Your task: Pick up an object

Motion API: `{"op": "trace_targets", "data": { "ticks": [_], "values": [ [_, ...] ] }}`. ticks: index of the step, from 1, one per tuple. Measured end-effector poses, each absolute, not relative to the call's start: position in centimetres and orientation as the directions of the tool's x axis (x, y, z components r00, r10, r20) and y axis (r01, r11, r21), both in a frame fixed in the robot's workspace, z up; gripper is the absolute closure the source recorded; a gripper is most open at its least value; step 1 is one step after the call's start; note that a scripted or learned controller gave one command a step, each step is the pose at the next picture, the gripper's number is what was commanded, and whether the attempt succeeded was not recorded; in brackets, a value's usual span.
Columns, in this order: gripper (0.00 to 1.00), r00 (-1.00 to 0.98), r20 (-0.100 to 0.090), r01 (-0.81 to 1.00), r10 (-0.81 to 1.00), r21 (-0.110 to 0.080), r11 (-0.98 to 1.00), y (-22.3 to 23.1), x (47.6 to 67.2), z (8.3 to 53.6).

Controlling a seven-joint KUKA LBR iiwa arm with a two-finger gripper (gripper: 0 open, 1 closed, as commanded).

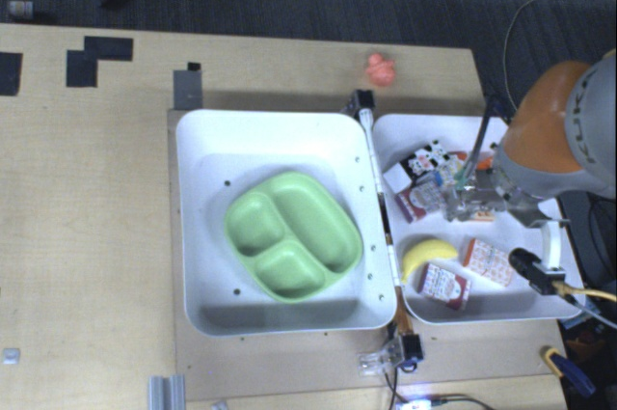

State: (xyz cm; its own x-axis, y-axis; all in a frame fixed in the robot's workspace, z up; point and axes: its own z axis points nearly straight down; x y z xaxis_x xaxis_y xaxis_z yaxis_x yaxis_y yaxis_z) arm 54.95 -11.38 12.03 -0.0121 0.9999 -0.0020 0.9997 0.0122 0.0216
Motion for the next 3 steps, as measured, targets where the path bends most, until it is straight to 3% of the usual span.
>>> {"op": "trace_targets", "data": {
  "ticks": [1, 2, 3],
  "values": [
    [0.00, -0.012, -0.002, 1.000, 1.000, 0.021, 0.012, -11.4, 54.9, 12.0],
    [1.00, -0.016, -0.001, 1.000, 1.000, 0.025, 0.016, -11.3, 55.1, 13.1],
    [0.00, -0.016, -0.001, 1.000, 1.000, 0.025, 0.016, -11.3, 55.1, 13.1]
  ]
}}
